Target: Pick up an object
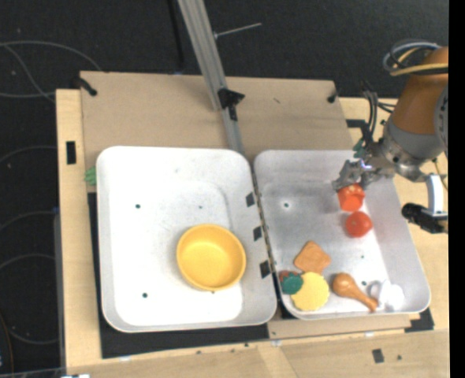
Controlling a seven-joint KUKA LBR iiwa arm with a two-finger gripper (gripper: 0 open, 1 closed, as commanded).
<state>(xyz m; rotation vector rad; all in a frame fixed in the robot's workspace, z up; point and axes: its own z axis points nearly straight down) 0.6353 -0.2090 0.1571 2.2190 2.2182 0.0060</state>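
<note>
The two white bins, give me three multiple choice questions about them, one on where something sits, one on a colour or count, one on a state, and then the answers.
1. Where does the yellow bowl sit?
A. In the left bin
B. In the right bin
C. On the bare bench

2. What colour is the ball in the right bin?
A. Blue
B. Red
C. White

3. How does the yellow bowl stand?
A. Upside down
B. On its side
C. Upright, opening upward

Answers:
1. A, the bowl lies in the left bin's lower middle.
2. B, the ball just below the claw is red.
3. C, its hollow inside faces the camera.
</note>
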